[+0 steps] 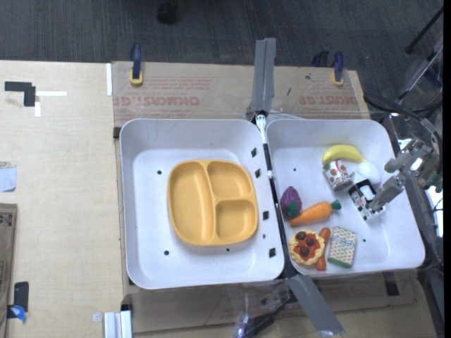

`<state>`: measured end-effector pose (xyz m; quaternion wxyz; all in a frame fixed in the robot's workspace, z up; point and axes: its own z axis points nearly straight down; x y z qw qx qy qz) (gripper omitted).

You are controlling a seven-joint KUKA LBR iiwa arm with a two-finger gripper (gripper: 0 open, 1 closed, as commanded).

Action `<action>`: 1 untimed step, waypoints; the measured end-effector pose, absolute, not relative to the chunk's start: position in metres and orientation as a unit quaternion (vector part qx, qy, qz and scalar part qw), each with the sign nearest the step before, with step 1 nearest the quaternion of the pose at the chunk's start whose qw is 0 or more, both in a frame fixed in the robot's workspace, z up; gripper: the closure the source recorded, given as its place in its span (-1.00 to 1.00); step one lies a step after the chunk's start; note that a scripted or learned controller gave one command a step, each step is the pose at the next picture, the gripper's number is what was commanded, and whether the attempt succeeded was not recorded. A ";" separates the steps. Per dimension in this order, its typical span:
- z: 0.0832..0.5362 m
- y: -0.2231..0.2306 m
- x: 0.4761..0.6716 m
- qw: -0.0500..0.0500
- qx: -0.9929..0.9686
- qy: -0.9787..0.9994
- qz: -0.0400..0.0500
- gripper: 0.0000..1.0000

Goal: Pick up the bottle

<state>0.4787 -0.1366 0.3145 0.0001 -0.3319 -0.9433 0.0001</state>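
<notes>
Right now the hand [373,206] sits low in the right bin [399,255], near that bin's right wall, w/ the arm [412,162] coming in over the rim. Its tip is touching or just beside the bottle [361,194], a small white item w/ a dark label that lies tilted on the bin floor. Can't tell how far the hand is open, or whether it has hold of anything; the view is too small and blurred there.

Relative to the bottle: a white egg-like thing [368,170] lies just above it, a small can [339,174] just to its upper left, and a banana [342,153] beyond the can toward the back wall. A carrot [313,213] lies to the bottle's left, a purple fruit [290,201] further left near the divider. Below-left of the bottle are a small carton [343,247] and a little tart w/ berries [307,246], side by side, approx. touching.

Well to the bottle's left, the left bin [137,189] holds a yellow divided plate [212,202]. Both bins rest on cardboard [190,94] on the desk [56,189].
</notes>
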 end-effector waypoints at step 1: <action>0.222 -0.024 0.478 0.000 -0.324 -0.946 0.000 -1.00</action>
